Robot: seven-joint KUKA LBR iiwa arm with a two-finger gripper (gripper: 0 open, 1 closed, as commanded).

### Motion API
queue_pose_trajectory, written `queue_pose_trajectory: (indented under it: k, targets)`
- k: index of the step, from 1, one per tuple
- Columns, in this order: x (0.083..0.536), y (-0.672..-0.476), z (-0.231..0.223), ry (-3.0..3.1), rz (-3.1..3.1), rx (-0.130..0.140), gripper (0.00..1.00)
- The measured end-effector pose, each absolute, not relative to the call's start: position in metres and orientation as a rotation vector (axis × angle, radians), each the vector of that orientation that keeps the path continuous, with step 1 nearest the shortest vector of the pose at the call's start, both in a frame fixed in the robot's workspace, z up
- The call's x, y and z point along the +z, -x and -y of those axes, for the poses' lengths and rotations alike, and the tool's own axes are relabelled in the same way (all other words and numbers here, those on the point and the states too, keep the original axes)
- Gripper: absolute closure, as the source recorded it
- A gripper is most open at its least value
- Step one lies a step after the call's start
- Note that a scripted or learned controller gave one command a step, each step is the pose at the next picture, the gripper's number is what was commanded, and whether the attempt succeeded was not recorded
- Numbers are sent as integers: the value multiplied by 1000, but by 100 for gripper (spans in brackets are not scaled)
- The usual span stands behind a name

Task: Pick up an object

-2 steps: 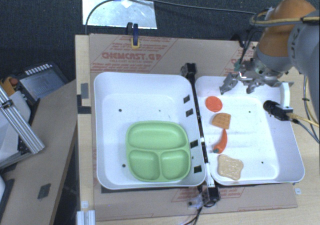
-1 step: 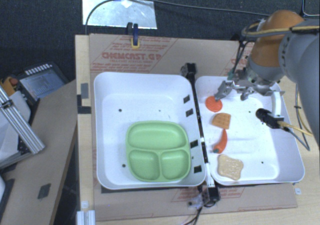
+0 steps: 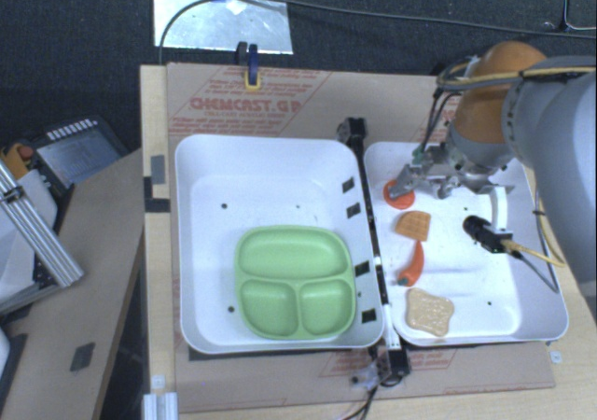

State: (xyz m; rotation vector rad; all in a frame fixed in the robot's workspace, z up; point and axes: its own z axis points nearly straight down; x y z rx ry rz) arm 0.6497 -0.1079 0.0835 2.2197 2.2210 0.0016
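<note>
In the right bin [image 3: 494, 292], red disc [image 3: 395, 193] just beside claw [image 3: 415, 179]; orange cracker [image 3: 413, 225] near

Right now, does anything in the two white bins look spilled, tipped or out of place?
Nothing stands out. The green three-compartment plastic plate lies flat in the left white bin. In the right white bin, a tan toast slice, orange-red curved piece, orange square cracker and red round piece lie in a loose column, unspilled.
</note>
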Motion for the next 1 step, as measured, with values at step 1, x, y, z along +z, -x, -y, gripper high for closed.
queue_pose_trajectory:
  k: [1]
  targets:
    - [98,-652,108,-2215,-2219,9,100]
